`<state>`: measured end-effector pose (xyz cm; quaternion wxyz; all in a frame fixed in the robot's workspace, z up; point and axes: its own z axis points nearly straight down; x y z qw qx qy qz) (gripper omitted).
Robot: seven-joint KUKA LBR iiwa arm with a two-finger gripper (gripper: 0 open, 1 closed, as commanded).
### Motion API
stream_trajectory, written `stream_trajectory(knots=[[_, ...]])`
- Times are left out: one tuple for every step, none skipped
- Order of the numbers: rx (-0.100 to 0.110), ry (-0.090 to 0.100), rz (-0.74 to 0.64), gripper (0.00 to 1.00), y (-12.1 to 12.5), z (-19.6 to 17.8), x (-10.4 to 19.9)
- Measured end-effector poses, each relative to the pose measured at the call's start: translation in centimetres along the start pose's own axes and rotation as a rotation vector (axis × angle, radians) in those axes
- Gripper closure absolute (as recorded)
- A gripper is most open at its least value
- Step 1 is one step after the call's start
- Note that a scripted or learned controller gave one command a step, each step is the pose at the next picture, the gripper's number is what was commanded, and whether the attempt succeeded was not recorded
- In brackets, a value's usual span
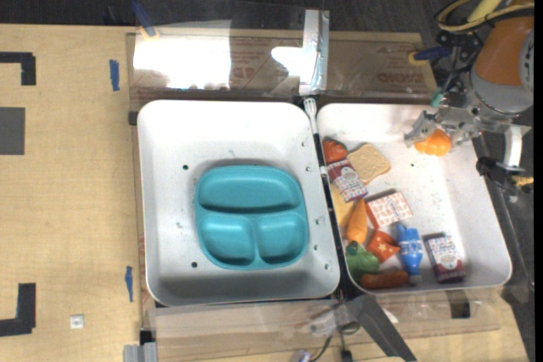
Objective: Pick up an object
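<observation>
Grey arm with the orange band (501, 55) reaches in from the right and its two-finger gripper (439, 133) sits over the far right corner of the right shallow white bin (479, 208). Between the metal fingers (422, 131) a small orange rounded object (434, 143) is seen, and the fingers are clamped on it from both sides – the object looks a little above the bin floor, though I cannot tell exactly how high. Other things in this bin lie mostly along its left side and near the front edge: a tan slice of toy bread (369, 162) near the divider, a red-orange round piece (334, 151) just beside it, a small printed carton with red pattern (346, 180) touching the bread's lower left, a second printed carton (388, 208) in the middle, an orange carrot-shaped piece (358, 222) next to it, a blue toy bottle (410, 248), a dark purple printed box (445, 257) to the right of the bottle, and a green piece with a red sausage-like piece (373, 274) at the front edge. Left shallow white bin (161, 182) holds a teal plastic tray with three compartments (251, 214) – it lies flat in the middle of the bin. Behind both bins stands a clear plastic sheet (229, 55), and a light brown bench surface (59, 182) is at the left.
</observation>
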<state>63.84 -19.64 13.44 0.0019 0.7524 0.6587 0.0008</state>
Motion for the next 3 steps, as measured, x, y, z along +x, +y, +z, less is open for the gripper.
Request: stream_trajectory(knots=[[0.003, 0.001, -0.256, 1.00, 2.0, 3.6, 1.6], [-0.010, 0.000, -0.244, 1.00, 2.4, -8.0, 6.7], [0.003, 0.003, -0.545, 1.00, -2.2, -7.1, 11.7]])
